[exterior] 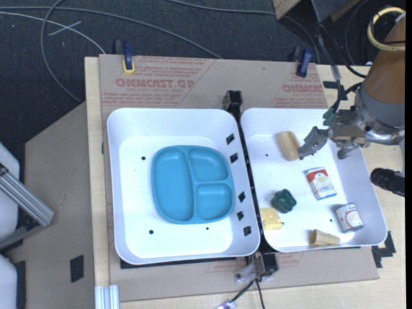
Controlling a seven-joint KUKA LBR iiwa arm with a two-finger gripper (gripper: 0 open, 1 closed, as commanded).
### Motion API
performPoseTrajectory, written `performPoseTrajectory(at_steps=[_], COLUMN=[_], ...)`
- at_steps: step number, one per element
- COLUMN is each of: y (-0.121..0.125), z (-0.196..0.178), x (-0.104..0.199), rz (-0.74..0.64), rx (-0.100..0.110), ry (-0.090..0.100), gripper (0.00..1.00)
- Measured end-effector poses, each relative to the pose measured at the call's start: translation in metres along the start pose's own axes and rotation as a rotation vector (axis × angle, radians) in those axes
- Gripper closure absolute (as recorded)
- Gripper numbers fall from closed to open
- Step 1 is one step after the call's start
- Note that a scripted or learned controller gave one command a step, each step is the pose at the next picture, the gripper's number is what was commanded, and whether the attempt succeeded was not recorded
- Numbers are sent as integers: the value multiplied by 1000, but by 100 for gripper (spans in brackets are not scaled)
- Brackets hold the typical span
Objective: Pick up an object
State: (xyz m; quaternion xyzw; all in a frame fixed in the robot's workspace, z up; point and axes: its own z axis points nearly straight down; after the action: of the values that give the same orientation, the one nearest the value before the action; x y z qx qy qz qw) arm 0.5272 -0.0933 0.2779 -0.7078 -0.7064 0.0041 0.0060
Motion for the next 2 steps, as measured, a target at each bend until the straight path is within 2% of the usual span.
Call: performPoseTrajectory(at_steps=[1, 2], y=[2, -8], z=[-6, 44], x=[0, 0], rz=[-3, -1], rx=[-13, -8], ry=[-1, 0], gripper=[0, 0])
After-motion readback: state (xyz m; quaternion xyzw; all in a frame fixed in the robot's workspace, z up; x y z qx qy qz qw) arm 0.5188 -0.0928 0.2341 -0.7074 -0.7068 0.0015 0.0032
